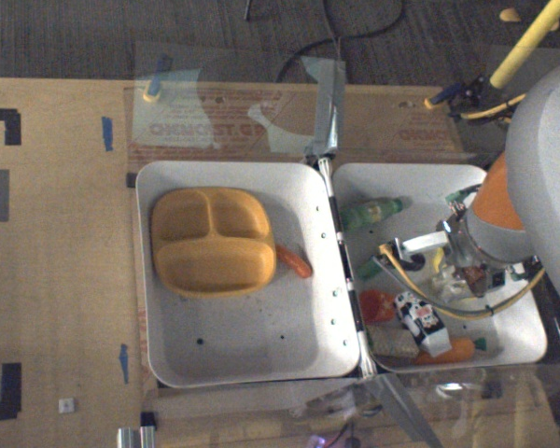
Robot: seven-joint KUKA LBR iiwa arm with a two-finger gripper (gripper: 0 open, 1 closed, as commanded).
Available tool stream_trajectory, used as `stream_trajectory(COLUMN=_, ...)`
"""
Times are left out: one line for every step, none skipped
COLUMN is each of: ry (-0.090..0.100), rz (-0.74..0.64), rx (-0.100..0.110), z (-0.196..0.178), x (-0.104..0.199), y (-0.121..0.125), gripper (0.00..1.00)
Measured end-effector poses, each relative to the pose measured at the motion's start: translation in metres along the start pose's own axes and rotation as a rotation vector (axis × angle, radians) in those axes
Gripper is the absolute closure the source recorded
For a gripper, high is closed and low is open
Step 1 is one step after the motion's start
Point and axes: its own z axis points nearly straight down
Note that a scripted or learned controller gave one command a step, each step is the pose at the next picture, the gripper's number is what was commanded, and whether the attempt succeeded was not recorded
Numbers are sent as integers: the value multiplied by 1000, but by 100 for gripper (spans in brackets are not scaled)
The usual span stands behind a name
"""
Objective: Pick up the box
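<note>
yellow-orange tray point(211, 241) | orange carrot point(295, 262) | green bottle point(371, 213) | black-and-white patterned box point(422, 324) | white bins point(252, 348)

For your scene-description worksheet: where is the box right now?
The box lies in the right bin, near its front edge, between a red item and an orange carrot-like piece.

Dark carpet floor point(121, 17) lies beyond the tan cardboard-covered bench point(56, 250).

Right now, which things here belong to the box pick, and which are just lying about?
Job:
box, black and white, right bin
gripper above the right bin

Lying about:
orange tray
carrot, left bin
green bottle
red item
</note>
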Motion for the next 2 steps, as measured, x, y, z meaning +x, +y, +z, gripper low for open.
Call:
stream_trajectory(ry=-8, rz=-136, rx=5, z=-24, x=-14, y=43, gripper=100)
stream_trajectory(ry=-4, rz=14, rx=3, z=1, x=22, y=72, gripper=100)
